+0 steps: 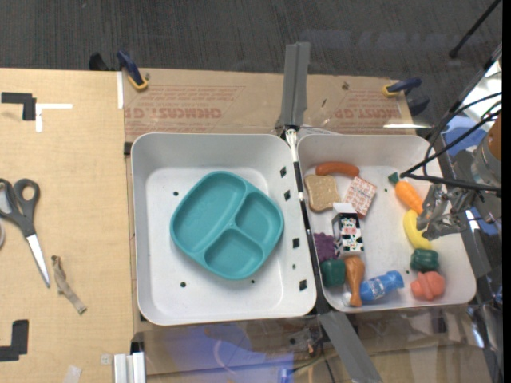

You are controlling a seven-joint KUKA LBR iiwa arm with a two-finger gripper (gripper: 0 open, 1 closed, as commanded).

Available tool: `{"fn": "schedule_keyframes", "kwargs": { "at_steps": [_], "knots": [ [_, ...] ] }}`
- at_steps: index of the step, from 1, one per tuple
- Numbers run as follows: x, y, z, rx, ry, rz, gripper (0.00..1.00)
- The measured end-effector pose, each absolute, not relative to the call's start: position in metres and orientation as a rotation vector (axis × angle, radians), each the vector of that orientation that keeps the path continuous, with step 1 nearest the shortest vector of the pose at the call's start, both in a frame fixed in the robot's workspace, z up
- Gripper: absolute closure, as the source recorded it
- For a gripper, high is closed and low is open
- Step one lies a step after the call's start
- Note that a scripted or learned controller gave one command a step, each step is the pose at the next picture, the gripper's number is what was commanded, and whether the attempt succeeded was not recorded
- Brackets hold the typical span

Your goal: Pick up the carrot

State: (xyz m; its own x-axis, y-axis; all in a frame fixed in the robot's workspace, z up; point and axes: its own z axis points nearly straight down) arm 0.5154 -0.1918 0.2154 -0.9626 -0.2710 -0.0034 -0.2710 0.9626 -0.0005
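Observation:
The carrot (409,195) is small and orange with a green stem end. It lies slanted near the right wall of the right bin (375,144), stem toward the back. My gripper (436,214) hangs at the bin's right edge, just right of and slightly in front of the carrot, over the yellow banana (412,230). It is close to the carrot, and nothing is visibly held in it.
The right bin also holds a sausage (337,168), bread slice (321,191), pink packet (361,195), milk carton (347,232), grapes (323,246), drumstick (354,278), blue bottle (383,286), green pepper (423,258) and an orange fruit (428,286). A teal divided plate (227,224) lies in the left bin (152,238).

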Motion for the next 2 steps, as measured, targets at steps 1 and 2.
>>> {"fn": "schedule_keyframes", "kwargs": {
  "at_steps": [1, 2],
  "knots": [
    [0.567, -0.188, 0.112, -0.838, 3.024, 0.000, 1.00],
    [0.569, -0.175, 0.254, -1.449, 2.782, 0.001, 1.00]
  ]
}}
